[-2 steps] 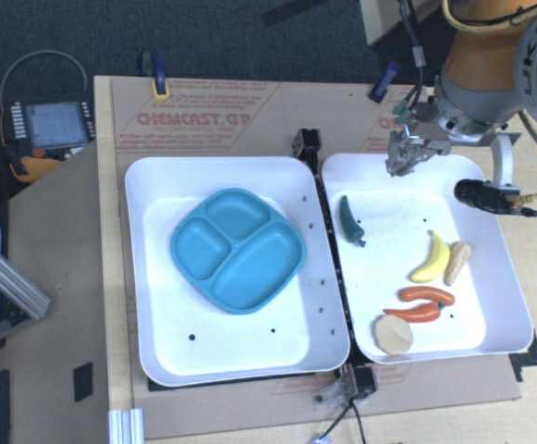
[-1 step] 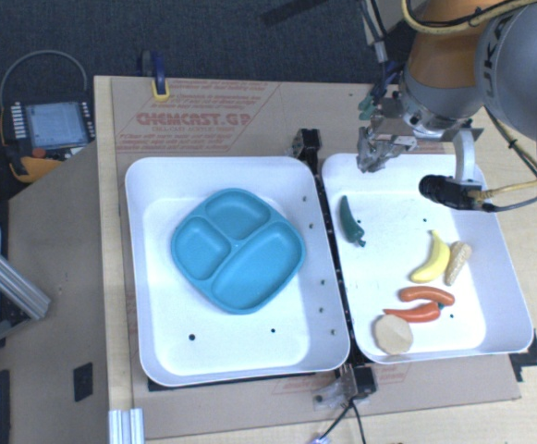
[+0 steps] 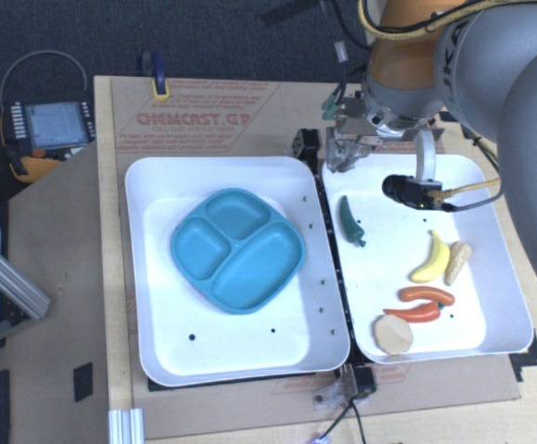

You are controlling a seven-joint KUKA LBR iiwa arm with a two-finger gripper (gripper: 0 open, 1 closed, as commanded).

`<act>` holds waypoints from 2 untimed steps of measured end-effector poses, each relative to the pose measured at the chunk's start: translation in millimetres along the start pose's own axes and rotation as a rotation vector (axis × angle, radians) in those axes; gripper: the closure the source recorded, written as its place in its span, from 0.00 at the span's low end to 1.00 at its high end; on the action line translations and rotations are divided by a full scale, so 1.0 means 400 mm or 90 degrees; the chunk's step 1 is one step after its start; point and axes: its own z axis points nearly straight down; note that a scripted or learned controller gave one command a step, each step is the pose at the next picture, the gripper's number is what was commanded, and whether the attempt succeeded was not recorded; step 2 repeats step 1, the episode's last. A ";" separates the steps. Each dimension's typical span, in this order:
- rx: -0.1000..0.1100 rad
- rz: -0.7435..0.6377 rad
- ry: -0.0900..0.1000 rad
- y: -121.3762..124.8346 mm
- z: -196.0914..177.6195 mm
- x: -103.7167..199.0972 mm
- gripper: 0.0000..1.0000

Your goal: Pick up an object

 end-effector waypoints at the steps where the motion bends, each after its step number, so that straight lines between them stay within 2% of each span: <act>1: -0.001 -0.002 0.001 0.009 0.021 0.148 1.00; 2: -0.001 -0.002 0.001 0.009 0.021 0.148 1.00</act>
